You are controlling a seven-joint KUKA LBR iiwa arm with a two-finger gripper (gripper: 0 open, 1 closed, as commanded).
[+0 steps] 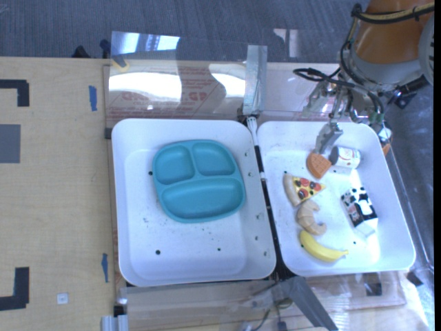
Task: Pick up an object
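The counter (48, 185) fills the near edge and carries two white bins. The left bin (138, 254) holds a teal divided plate (198, 180). The right bin (393, 247) serves as landmark: the grey arm (389, 26) stands over its far corner, and the end effector (326, 147) hangs over its far middle, directly above an orange piece (318, 165); whether it is spread or pinching cannot be told. Toward the bin's near wall lies a banana (321, 247), a croissant (309, 216), a pizza slice (301, 187) and a black-and-white carton (360, 209).
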